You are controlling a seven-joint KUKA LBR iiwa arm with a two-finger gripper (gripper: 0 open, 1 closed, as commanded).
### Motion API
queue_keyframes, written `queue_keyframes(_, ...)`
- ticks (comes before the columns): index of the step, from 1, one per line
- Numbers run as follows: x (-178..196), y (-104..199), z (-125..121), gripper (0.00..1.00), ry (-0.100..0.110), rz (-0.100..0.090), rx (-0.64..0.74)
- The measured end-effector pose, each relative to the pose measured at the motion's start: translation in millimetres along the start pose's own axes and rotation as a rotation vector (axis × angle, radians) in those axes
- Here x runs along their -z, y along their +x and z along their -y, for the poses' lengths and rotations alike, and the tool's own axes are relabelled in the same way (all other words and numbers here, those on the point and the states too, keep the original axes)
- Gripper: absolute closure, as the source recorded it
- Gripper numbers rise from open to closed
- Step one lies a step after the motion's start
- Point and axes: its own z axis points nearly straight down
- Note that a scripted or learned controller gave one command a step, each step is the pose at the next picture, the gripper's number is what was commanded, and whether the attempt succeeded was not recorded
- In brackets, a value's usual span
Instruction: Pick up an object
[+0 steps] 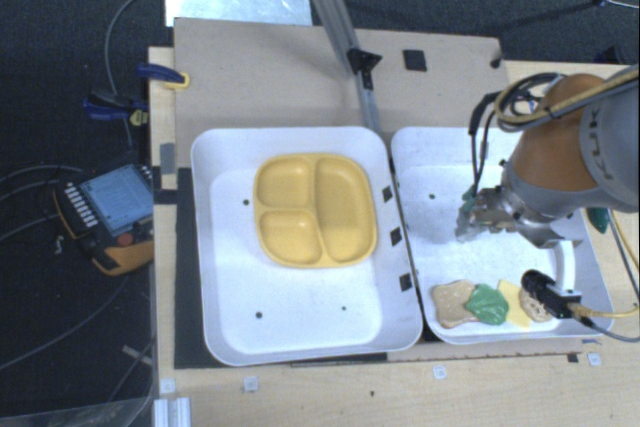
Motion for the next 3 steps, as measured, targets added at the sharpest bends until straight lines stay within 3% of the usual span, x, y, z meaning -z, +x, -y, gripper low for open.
queue_keyframes(3,165,-1,-1,1.00,-0.007,0.001,0.005)
